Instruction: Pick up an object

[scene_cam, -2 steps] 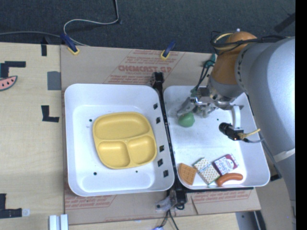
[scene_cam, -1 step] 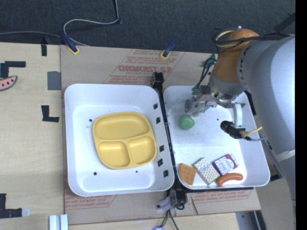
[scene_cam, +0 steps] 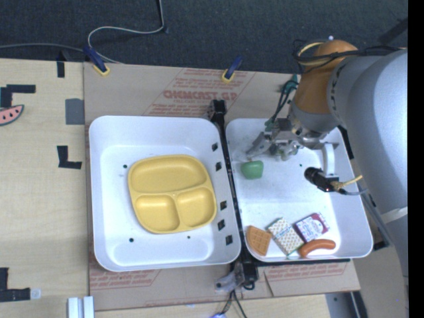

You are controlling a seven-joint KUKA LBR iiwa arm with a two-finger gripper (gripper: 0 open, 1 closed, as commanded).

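Note:
In the right bin [scene_cam: 344,207] a small green object [scene_cam: 252,169] lies near the left wall. My gripper [scene_cam: 270,148] hangs just above and to the right of it, with its fingers spread apart and nothing between them. At the bin's front lie a tan waffle piece [scene_cam: 259,239], a checkered packet [scene_cam: 285,235], a purple-and-white packet [scene_cam: 310,227] and a red sausage [scene_cam: 318,246]. The grey arm with its orange band [scene_cam: 321,78] comes in from the upper right.
The left bin [scene_cam: 106,177] holds a yellow divided plate [scene_cam: 173,193]. A black clamp [scene_cam: 218,111] sits on the divider between the bins. A black and yellow fitting [scene_cam: 324,179] on the arm hangs over the right bin's middle.

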